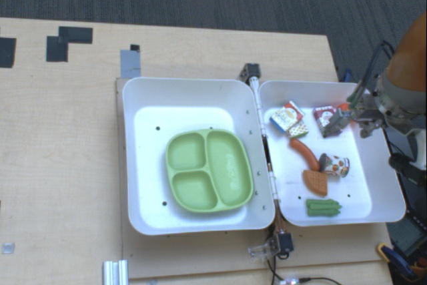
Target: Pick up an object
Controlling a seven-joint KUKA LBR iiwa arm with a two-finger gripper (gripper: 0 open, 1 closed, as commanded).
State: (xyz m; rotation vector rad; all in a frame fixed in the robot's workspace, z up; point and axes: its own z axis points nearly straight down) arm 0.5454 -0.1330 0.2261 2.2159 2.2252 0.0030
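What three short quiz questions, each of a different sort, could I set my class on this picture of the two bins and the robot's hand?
1. True or false: the green divided plate lies in the right bin.
2. Multiple choice: which thing lies nearest the front edge of the right bin? A) the green pea pod B) the hot dog C) the small carton
3. Fill in: the hand hangs over the ____ bin, near the red-and-white packet.

Key: 1. False, it lies in the left bin. 2. A. 3. right.
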